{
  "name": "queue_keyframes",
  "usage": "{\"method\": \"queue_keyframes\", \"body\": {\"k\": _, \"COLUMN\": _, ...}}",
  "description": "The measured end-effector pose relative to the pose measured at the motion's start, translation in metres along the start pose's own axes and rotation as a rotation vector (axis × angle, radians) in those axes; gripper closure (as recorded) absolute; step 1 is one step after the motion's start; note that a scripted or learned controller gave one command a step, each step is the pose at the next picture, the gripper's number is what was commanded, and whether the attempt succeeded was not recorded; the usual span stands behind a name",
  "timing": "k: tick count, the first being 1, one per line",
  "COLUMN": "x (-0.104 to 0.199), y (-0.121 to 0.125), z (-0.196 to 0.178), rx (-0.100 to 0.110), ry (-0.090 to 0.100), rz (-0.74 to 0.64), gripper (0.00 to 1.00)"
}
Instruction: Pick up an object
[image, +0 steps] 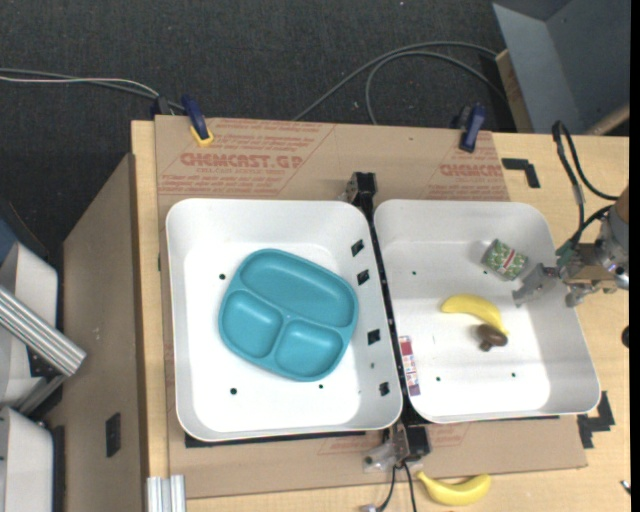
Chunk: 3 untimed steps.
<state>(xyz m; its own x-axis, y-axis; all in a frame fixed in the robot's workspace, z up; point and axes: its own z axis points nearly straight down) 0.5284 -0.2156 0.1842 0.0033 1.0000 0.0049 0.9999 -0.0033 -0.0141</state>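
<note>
Two targets sit in the right bin (560, 385): a banana (475, 310) mid-bin, a can (505, 259) up-right of it. Gripper (545, 282), spread open and empty, hovers beside the can, which could easily tip or roll away.

My bench (130, 330) is a tan board surface carrying a cardboard sheet (330, 150) printed with red lettering. Two clamps hold that sheet at its far edge: a blue-and-yellow clamp (196, 119) and a blue clamp (471, 127). Two white bins sit side by side on the sheet, touching: left bin (190, 300) and right bin (560, 370). A banana (455, 488) lies at the near edge, outside the bins.
</note>
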Motion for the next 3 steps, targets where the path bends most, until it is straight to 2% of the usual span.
{"method": "queue_keyframes", "body": {"k": 1, "x": 0.000, "y": 0.003, "z": -0.007, "rx": -0.013, "ry": -0.004, "rz": -0.004, "gripper": 0.00}}
{"method": "queue_keyframes", "body": {"k": 3, "x": 0.002, "y": 0.002, "z": 0.079, "rx": -0.009, "ry": -0.002, "rz": -0.003, "gripper": 0.00}}
